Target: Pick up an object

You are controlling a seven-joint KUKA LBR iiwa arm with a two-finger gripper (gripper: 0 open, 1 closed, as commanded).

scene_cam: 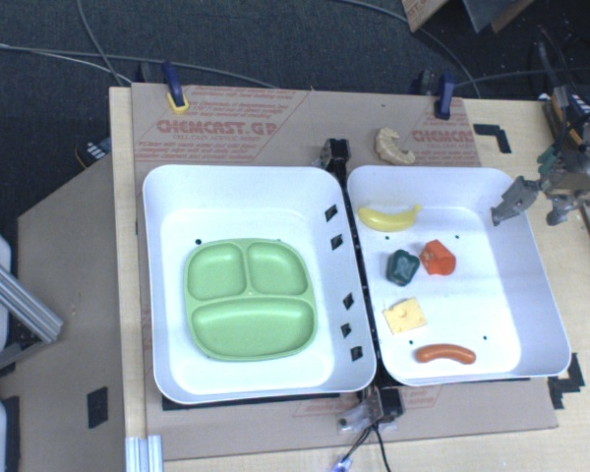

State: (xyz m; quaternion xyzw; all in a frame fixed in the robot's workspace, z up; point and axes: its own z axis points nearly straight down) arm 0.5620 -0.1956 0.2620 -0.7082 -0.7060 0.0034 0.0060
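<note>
The gripper (533, 203) hangs at the right bin's (516, 293) far right corner, fingers spread apart with nothing between them. Well clear of it in that bin lie a banana (389, 217), a green block (403, 266), a red piece (438, 258), a cheese wedge (404, 316) and a sausage (445, 354) — all untouched. The left bin (167, 283) holds a green divided plate (249, 298).

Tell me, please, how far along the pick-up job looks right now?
Done: nothing visibly picked. The banana, red block, green piece, cheese and sausage all lie in the right bin. In hand: the gripper sits at that bin's far-right rim. Left: descend, grasp, lift.
</note>
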